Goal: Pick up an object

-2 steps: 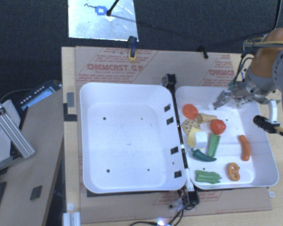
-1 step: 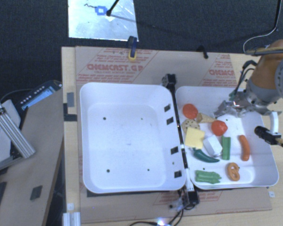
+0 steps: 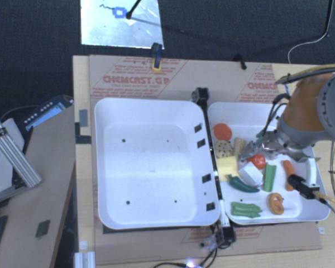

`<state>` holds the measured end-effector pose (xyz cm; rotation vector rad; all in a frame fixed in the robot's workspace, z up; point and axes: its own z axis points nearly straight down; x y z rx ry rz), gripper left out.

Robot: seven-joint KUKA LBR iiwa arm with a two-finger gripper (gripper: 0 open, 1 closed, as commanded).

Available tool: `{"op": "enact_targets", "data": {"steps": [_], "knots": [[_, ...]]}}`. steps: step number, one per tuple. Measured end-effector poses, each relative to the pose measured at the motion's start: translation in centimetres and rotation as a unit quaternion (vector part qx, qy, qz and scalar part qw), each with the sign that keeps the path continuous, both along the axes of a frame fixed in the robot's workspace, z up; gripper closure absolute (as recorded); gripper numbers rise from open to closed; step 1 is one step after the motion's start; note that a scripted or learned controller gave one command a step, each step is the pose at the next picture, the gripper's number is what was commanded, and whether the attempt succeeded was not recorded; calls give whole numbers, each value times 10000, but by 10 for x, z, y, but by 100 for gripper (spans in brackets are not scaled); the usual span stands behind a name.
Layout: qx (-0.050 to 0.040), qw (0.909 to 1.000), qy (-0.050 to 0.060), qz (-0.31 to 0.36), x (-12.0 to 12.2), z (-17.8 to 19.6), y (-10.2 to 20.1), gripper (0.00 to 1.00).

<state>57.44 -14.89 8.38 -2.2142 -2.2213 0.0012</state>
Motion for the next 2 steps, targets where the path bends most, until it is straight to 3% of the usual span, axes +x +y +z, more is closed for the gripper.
{"op": "enact_targets", "data": {"steps": [1, 2], "knots": [[-18, 10000, -41, -7, 3, 12, -3, 100], [-15, 10000, -26, -11, 4, 0, -7, 100]]}}
